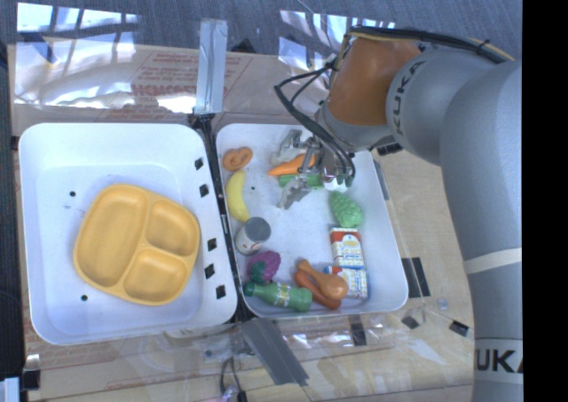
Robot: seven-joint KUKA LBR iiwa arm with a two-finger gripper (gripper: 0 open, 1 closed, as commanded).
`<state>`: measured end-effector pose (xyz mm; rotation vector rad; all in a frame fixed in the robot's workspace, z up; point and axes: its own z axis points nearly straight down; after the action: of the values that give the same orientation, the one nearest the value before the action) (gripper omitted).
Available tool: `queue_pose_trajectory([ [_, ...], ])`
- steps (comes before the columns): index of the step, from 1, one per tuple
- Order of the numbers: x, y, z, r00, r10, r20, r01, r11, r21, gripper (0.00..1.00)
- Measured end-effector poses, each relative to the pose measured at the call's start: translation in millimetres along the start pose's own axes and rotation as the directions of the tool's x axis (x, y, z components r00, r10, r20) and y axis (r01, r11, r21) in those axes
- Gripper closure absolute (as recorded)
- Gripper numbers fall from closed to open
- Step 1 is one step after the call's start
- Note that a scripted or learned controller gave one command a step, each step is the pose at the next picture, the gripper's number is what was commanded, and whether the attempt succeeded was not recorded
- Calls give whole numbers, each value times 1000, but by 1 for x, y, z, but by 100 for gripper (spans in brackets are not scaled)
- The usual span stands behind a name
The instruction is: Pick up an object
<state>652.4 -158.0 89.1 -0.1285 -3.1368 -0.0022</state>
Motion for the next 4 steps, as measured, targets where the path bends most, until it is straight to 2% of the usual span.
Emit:
queue_pose_trajectory([
  [1, 6, 64, -5, 980, 197, 5, -197, 980, 8, 0],
  [2, 5, 66, -16, 982, 191, 7, -191, 982, 5, 100],
  [3, 4, 30, -66, 999, 36, 8, -36, 999, 3, 100],
  [4, 14, 53, -150, 1000, 8, 15, -8, 1000, 2, 100],
])
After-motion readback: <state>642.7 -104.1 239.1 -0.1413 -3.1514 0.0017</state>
